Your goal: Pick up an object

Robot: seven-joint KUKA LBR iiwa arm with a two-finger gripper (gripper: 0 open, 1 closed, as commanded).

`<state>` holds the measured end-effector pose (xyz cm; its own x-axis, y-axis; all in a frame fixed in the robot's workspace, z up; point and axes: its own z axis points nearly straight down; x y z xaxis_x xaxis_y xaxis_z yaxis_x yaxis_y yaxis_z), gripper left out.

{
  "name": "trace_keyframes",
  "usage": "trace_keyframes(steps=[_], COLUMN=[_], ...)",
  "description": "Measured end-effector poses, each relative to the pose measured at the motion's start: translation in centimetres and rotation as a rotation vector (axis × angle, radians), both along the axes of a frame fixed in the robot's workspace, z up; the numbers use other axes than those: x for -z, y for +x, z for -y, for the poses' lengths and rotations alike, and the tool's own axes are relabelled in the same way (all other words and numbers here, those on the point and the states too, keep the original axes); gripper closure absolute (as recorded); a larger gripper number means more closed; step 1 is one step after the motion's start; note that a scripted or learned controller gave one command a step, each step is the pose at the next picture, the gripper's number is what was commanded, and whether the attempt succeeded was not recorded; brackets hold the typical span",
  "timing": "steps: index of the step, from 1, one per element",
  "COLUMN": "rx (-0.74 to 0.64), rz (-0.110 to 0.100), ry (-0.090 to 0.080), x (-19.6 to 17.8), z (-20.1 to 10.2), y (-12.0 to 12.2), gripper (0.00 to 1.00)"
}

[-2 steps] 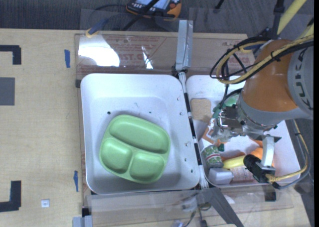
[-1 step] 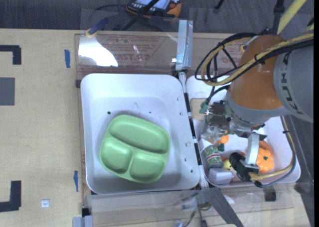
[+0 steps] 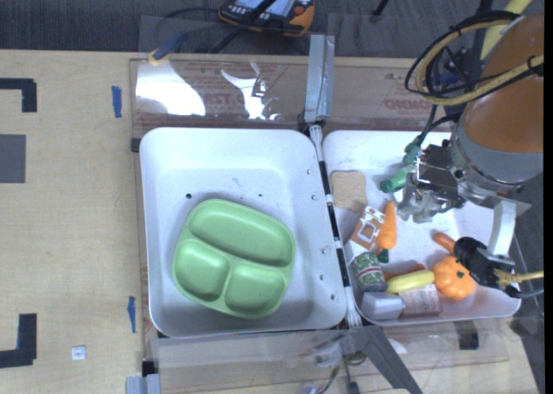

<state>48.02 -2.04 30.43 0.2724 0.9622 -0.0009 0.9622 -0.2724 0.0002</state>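
Front of the right bin is the crowded bit: a grey lump and a labelled jar lie against the front wall, with a yellow piece just behind them. A green can is to its left and an orange pumpkin to its right. The left bin just holds a green divided plate. Further back, the carrot sits clear of the pile, touching a small white-and-orange carton, with a tan slice behind them. The gripper hangs over mid-bin just right of the carrot. I see nothing held, and can't tell from here whether it's spread or closed. A teal piece is just beside it on the left. I'd go for the carrot. It looks like toy plastic, so probably light, stiff and a bit slick. It's tapered, so a pinch near the tip would likely squirt out. Take it across the thick middle, closing square to its long axis. The carton may get nudged. Beyond the bench there's a handheld pendant on the floor.
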Motion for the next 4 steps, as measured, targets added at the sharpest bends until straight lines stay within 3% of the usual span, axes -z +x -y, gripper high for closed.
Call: trace_keyframes(steps=[1, 2, 3, 4], rx=[-0.026, 0.063, 0.371, 0.077], rz=[-0.003, -0.001, -0.006, -0.005], ry=[0.001, 0.000, 0.001, 0.002], x=[5.4, -4.4, 4.7, 12.0], z=[-5.2, -2.5, -3.8, -7.1], y=[-0.1, 0.0, -0.1, 4.9], gripper=[1.00, 1.00, 1.00, 1.00])
